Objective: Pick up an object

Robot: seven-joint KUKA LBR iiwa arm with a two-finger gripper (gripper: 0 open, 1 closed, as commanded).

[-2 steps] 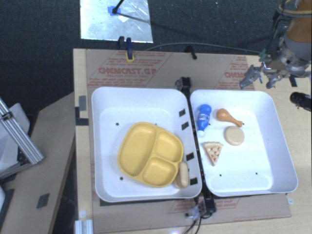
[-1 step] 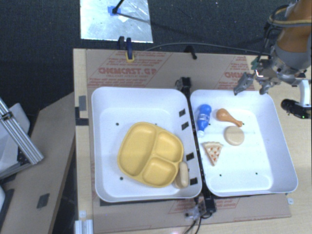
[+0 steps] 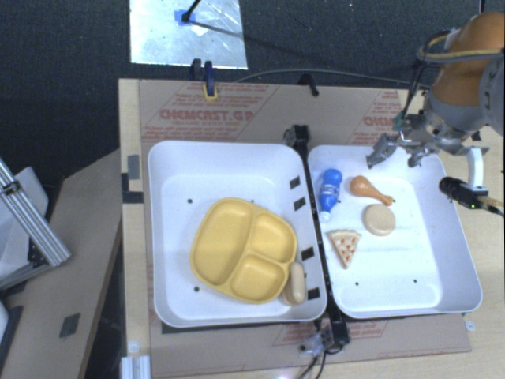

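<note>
The gripper [image 3: 397, 153] hangs over the far edge of the right bin [image 3: 442, 290], its two fingers spread apart with nothing between them. Behind it the grey arm with its orange band [image 3: 473, 54] leans in from the right side of the bench.

No object is in hand yet, so the step, as I read it, is choosing a target and coming down on it. The nearest candidate is the toy chicken drumstick [image 3: 369, 188], lying just below and inside the gripper's position. To do this well the arm should centre over the fat end of the drumstick, turn the wrist so the fingers straddle its narrow width, and descend straight; a slanted approach would likely nudge it away.

The right bin holds four things: a small blue and white bottle [image 3: 327, 190] lying against the divider side, the drumstick, a round beige disc that looks like a toy biscuit [image 3: 379, 220] just beside it, and a toy pizza slice [image 3: 345, 245] nearer the front. The left bin [image 3: 177, 180] holds a yellow compartment tray [image 3: 241, 247], its sections bare, and a pale bread-like roll [image 3: 296, 283] touching the tray's front right corner.
</note>
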